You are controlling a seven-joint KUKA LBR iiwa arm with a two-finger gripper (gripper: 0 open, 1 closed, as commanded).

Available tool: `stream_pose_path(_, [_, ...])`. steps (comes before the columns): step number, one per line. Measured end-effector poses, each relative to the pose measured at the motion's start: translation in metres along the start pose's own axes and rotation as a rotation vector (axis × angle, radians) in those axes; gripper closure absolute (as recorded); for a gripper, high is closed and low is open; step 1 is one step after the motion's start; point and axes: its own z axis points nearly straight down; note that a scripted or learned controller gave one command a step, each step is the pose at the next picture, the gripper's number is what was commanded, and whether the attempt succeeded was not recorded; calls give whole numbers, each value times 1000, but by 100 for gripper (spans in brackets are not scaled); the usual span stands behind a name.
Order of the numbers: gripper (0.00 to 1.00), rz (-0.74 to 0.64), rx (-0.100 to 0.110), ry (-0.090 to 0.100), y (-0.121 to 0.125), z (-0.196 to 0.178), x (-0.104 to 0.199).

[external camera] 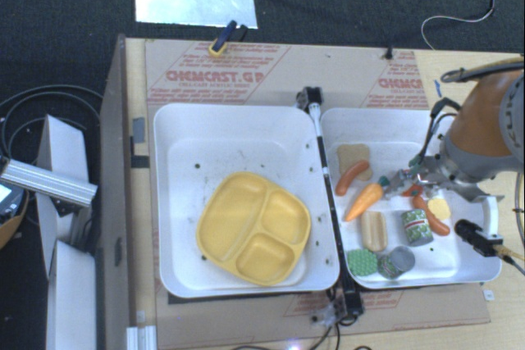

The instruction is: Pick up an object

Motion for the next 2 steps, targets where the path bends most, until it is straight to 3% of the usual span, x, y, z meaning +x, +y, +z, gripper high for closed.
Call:
stream_pose_path(1, [0,1,1,1,-65,-2,57])
stream_pose_path(2, [0,0,-3,0,-1,-30,64])
